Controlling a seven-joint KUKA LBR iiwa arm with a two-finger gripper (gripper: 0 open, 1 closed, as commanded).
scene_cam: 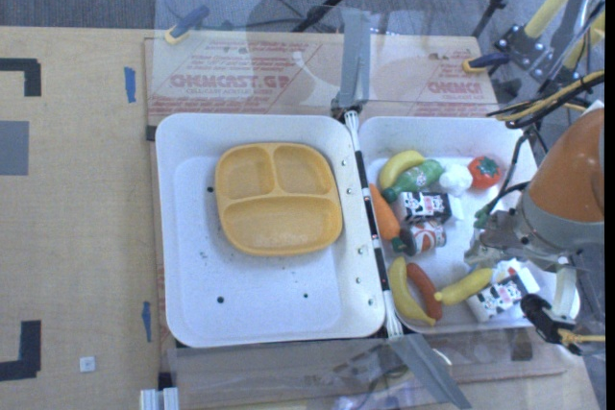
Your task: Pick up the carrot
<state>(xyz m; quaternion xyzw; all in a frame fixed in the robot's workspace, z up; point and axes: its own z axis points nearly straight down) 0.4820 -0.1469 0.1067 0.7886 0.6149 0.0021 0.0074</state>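
**Carrot waits at the divider while the arm hangs over the far side of the bin**

Camera view: the carrot (pixel 385 215) lies in the right bin (pixel 437 129), tight against its left wall, running lengthwise just beside the divider between the two bins. A banana (pixel 399 167) and a green vegetable (pixel 417 176) sit just above it, small patterned cartons (pixel 425 205) touch or nearly touch its right flank, and a sausage (pixel 424 290) with a second banana (pixel 408 295) lie below. The left bin (pixel 183 235) carries a yellow divided plate (pixel 278 198).

The pincer (pixel 492 245) hovers over the right half of the same bin, well apart from the carrot; whether it is apart or together I cannot tell, since the wrist hides it.

To do this step well, the arm probably needs to travel left across the bin, turn the pincer so it straddles the carrot's narrow width, and descend on its middle. The wall on one side and the cartons on the other leave little room, so a crooked approach risks snagging a neighbour.
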